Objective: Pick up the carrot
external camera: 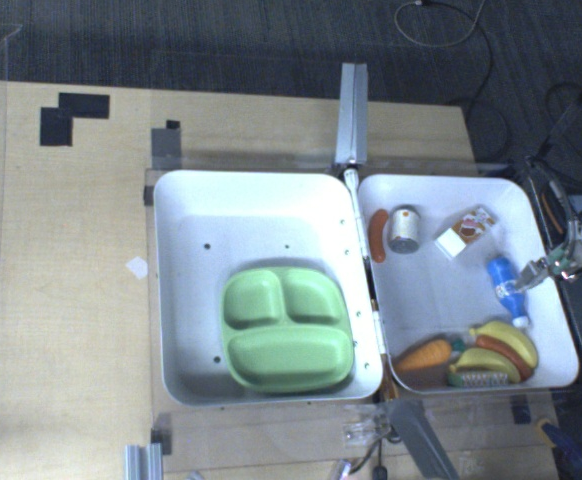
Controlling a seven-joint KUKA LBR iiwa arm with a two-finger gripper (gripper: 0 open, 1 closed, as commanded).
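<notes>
Carrot (423, 355) lies well left of end effector (533, 273).

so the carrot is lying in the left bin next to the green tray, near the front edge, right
Not quite. The camera view shows the carrot in the right bin, near its front edge, beside the bananas. The green tray sits alone in the left bin.

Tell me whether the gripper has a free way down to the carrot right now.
Probably yes. The carrot lies uncovered along the right bin's near wall, its upper side open. The gripper is above the blue bottle; the bananas crowd one end.
</notes>
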